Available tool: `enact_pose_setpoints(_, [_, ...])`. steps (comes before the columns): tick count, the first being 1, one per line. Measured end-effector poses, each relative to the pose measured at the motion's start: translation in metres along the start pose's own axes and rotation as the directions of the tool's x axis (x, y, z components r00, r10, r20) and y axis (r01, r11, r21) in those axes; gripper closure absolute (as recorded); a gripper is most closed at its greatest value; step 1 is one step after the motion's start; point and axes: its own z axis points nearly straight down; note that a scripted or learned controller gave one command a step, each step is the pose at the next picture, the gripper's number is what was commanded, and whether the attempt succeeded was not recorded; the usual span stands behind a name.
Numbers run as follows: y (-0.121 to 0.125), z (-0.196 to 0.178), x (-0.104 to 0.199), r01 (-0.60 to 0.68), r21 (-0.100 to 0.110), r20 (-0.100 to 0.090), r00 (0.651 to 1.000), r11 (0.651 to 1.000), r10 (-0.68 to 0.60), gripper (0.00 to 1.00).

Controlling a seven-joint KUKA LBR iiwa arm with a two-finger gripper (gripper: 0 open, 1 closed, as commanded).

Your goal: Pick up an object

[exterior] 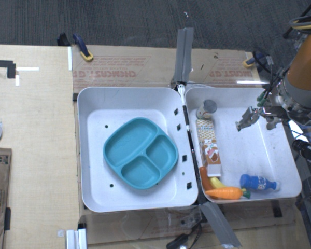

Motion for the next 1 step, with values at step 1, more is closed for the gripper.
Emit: enact_pose_setpoints(1, [0.0038,0.1273,-0.0301,-0.255,0.001,0.0,0.967,0.967,0.255,0.0])
